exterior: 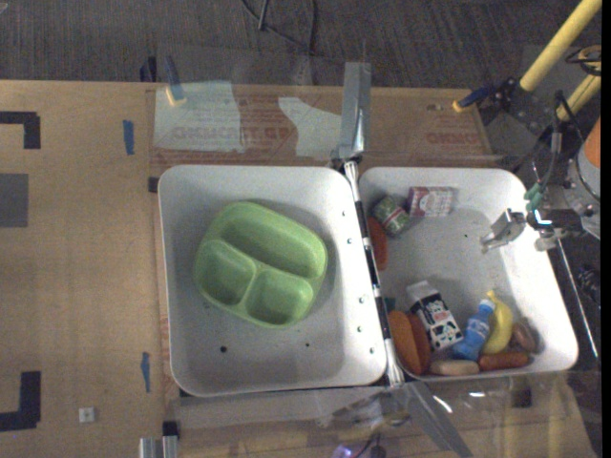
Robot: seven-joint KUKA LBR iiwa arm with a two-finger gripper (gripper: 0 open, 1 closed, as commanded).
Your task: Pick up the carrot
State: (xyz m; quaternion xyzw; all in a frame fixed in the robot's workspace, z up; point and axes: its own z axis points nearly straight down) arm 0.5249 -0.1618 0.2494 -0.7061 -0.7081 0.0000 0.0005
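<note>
The carrot (409, 342) is an orange tapered piece lying in the front left corner of the right bin (458, 256), along the divider wall. A small black and white carton (435, 319) lies right beside it. My gripper (502, 229) hangs over the right side of that bin, well behind and to the right of the carrot. Nothing is seen held in it.
The right bin also holds a red elongated item (379, 243) by the divider, a green can (391, 214), a red and white box (431, 200), a blue bottle (474, 332), a banana (499, 322) and a sausage (502, 360). A green divided plate (260, 263) lies in the left bin (191, 351).
</note>
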